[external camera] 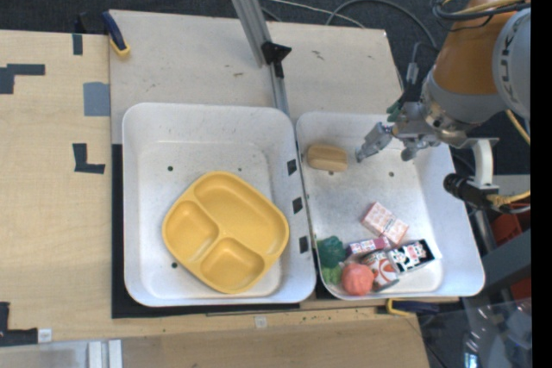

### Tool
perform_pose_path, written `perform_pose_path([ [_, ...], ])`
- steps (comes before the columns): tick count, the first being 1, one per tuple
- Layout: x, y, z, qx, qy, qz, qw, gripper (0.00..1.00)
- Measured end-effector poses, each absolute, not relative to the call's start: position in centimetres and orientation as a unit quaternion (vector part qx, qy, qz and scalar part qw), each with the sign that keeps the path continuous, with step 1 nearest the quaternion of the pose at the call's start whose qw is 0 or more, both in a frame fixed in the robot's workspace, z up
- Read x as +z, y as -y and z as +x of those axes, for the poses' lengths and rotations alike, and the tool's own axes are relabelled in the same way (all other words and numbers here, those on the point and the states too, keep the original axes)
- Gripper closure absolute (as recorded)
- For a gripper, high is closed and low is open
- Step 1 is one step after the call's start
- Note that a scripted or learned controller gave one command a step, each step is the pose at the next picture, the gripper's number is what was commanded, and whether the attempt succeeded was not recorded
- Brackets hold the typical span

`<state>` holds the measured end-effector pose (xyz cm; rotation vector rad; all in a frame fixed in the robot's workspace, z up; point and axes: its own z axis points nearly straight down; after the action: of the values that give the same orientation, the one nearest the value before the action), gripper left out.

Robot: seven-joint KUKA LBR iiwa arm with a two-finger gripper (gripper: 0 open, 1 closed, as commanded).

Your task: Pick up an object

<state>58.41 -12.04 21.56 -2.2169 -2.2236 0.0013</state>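
Note:
My gripper hangs over the upper part of the right bin, its two fingers spread apart with nothing between them. A tan bun-shaped object lies to its left near the bin's left wall. Lower in the same bin lie a pink patterned packet, a black-and-white packet, a green object and a round red-orange object, all clustered at the front edge.
The left bin holds a yellow divided tray. A grey metal pole slants down to the divider between the bins. The arm's orange band sits at the upper right.

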Motion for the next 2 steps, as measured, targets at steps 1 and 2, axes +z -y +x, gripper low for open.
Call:
perform_pose_path([
  [1,21.6,12.1,58.4,0.0003,0.708,-0.706,0.001,0.00],
  [2,15.4,11.7,57.6,0.0026,0.708,-0.707,0.003,0.00],
])
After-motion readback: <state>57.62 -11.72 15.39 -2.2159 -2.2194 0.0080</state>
